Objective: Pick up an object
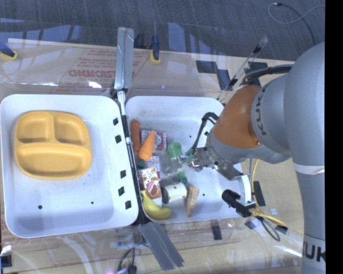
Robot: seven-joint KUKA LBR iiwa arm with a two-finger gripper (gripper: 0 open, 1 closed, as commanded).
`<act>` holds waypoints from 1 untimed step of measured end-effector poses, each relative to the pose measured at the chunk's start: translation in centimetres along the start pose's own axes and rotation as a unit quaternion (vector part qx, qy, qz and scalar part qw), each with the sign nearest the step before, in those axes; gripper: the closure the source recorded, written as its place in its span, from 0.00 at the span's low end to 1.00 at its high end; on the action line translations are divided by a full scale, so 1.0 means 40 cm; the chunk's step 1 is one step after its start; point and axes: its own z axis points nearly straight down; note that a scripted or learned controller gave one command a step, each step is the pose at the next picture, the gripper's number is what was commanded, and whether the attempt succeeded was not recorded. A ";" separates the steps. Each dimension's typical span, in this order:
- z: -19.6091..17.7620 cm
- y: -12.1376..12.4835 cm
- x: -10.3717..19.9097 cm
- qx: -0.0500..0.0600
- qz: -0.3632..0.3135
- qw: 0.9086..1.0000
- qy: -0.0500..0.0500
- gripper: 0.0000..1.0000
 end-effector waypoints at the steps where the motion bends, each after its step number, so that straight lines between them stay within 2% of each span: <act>1: -0.024 0.000 0.000 0.001 -0.003 1.000 0.000 1.00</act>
